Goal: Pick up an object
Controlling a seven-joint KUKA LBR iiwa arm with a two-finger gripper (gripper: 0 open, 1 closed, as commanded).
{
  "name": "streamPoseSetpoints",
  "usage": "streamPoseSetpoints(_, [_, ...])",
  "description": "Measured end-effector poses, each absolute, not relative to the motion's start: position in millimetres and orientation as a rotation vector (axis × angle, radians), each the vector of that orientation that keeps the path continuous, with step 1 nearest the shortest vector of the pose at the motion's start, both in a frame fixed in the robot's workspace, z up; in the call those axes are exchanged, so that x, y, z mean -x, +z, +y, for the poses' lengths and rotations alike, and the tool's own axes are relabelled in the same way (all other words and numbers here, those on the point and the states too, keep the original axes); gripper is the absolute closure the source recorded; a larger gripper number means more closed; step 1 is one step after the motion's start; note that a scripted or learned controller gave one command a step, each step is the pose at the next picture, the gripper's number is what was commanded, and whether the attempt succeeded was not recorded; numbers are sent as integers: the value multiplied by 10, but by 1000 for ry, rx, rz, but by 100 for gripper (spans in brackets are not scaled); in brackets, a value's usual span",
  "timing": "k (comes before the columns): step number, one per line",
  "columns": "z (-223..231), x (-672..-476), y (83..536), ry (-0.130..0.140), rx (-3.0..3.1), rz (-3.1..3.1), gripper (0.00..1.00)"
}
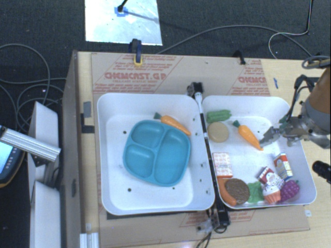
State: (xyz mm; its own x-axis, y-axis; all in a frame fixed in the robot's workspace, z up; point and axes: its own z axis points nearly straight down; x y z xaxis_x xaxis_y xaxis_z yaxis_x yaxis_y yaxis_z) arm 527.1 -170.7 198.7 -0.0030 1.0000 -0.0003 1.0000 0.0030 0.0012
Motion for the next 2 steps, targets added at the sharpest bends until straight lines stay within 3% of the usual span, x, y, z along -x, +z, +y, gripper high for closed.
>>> streamPoseSetpoints(1, [-1804,-5588,846,2,-2217,2222,0])
streamPoseSetpoints(2, [-1184,-6628,848,-10,-2219,2229,0])
